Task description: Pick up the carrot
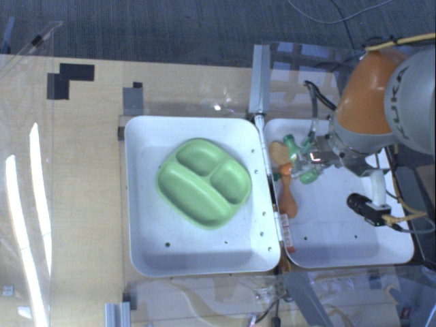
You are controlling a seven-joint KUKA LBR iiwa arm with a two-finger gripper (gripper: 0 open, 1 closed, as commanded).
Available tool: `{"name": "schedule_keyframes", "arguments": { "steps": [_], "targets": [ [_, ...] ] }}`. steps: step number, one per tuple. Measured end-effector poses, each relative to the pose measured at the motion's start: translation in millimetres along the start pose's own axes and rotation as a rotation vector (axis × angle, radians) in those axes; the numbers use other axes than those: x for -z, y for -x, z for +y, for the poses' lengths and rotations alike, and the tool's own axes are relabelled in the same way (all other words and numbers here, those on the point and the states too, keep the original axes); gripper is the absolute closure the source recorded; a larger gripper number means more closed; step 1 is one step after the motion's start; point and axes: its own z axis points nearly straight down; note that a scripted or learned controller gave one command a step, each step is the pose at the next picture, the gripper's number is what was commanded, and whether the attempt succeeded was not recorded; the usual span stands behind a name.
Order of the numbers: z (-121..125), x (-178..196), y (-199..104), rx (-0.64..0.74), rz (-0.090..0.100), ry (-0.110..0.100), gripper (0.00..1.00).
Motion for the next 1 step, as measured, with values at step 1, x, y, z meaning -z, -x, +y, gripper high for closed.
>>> {"name": "schedule_keyframes", "arguments": {
  "steps": [1],
  "targets": [
    [-4.3, -1.1, -46.6, -0.271, 0.001, -0.003, 1.00]
  ]
}}
